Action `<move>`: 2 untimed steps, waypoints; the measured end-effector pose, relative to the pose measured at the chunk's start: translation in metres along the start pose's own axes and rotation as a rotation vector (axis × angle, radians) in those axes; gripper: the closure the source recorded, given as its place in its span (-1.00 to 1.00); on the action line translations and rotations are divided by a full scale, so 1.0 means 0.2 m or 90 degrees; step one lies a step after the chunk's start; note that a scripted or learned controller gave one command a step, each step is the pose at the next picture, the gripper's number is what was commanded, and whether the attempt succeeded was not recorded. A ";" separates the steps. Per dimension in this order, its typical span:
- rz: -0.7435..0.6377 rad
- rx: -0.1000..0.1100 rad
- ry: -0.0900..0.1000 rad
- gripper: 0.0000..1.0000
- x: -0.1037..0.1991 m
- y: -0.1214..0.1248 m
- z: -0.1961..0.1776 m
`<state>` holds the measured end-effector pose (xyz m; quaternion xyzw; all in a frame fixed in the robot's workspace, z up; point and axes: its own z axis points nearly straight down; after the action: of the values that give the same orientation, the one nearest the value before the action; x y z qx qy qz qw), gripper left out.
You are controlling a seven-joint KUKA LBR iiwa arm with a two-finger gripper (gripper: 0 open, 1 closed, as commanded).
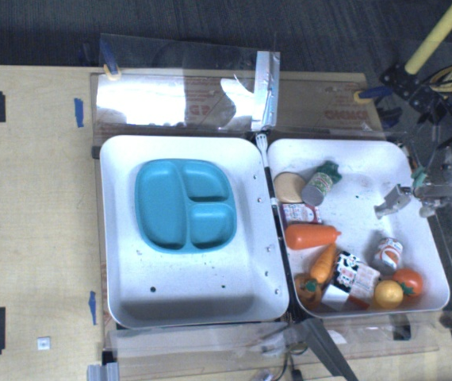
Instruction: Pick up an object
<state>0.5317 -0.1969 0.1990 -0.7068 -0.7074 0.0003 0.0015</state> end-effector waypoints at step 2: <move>0.016 -0.006 -0.001 -1.00 0.16 -0.03 0.19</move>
<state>0.5264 -0.1640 0.1614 -0.7154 -0.6987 -0.0025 -0.0027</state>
